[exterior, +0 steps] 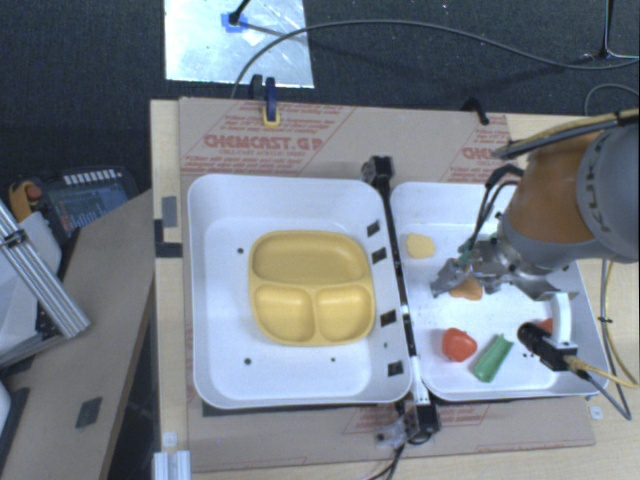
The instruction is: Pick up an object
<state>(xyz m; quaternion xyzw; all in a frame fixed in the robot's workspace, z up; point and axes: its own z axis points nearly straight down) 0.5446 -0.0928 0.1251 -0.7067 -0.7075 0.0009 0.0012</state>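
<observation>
Orange, rounded plastic piece (466, 290) lies in the right-hand white bin (430, 368), directly under the two-finger gripper (462, 273), partly covered by it. Jaw state cannot be determined from this view. The piece sits just below the fingertips, so a short vertical descent appears sufficient.

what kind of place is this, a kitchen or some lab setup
Most likely a robotics lab bench, not a kitchen: a robot arm reaches over two white bins, loose cables trail across the dark floor, and the food pieces look like toys.
</observation>
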